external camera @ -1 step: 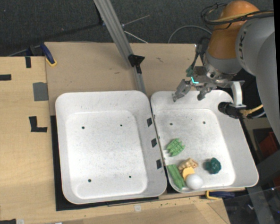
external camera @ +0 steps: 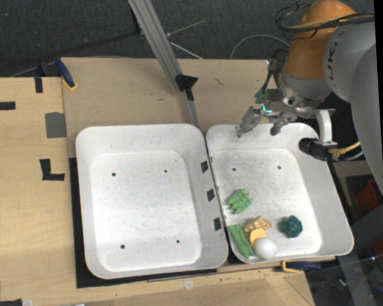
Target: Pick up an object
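Clustered at the near edge of the right bin (external camera: 308,152), the small objects (external camera: 260,232) are seen well below the gripper (external camera: 262,123) (fingers spread, nothing between).

light: even, bright | shadows: soft | focus: slightly soft, grainy

Both bins white, black-speckled: left bin (external camera: 96,187), right bin (external camera: 324,199). Worktop (external camera: 23,146) tan wood, black tape marks. Light green ridged object (external camera: 239,200), dark teal lump (external camera: 290,226), white ball (external camera: 266,247), tan piece (external camera: 255,227), green bar (external camera: 241,240). Arm (external camera: 340,49) grey, orange band.
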Robot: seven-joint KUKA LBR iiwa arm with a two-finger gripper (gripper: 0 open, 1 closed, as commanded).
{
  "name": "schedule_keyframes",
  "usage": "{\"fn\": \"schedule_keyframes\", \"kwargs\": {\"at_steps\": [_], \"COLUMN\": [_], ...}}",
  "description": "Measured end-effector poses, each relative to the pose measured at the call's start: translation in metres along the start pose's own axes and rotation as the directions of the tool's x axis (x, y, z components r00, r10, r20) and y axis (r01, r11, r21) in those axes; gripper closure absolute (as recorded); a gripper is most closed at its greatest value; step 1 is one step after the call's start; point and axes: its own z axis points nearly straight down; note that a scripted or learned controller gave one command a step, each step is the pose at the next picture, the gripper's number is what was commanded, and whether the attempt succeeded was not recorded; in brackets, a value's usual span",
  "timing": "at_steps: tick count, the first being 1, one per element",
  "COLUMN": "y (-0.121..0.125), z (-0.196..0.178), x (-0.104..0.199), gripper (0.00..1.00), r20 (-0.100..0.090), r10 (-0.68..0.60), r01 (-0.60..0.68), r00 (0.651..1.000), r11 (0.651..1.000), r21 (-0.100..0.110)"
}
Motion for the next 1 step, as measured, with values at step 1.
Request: {"fn": "schedule_keyframes", "kwargs": {"at_steps": [1], "y": [-0.0061], "z": [0.0451], "x": [-0.0004], "gripper": [0.00], "r20": [0.001], "r10": [0.001], "r01": [-0.001], "r00": [1.000], "r11": [1.000], "r21": [0.004]}}
